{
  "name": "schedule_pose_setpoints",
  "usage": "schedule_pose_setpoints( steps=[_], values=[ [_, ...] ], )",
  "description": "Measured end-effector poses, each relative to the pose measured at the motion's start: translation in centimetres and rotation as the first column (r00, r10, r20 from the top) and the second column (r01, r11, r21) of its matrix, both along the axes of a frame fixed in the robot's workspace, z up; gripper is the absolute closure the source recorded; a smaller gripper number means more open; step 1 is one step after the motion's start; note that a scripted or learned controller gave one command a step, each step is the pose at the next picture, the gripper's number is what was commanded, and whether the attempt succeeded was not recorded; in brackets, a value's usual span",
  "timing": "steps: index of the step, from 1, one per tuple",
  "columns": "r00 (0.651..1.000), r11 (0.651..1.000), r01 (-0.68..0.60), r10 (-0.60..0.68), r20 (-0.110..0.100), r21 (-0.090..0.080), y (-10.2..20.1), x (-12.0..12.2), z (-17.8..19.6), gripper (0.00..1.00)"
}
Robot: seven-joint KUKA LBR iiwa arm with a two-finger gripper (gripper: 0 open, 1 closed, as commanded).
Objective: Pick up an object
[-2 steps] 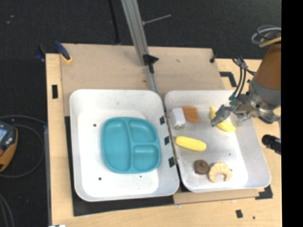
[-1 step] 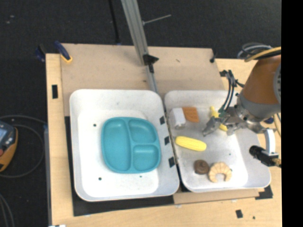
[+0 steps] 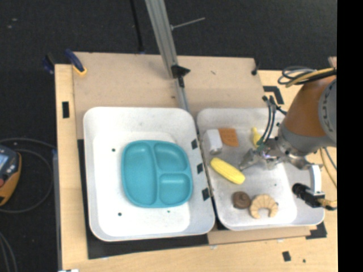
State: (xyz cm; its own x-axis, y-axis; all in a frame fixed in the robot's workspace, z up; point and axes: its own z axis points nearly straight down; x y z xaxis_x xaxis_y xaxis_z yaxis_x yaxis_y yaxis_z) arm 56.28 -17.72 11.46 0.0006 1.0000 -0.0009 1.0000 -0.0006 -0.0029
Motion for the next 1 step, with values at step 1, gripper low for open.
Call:
schedule_pose_setpoints(
  steps=[1],
  values=[
    [1.0, 1.0, 0.003, -0.003, 0.008, -0.002, -0.14, 0.2, 1.47, 1.0]
  ],
)
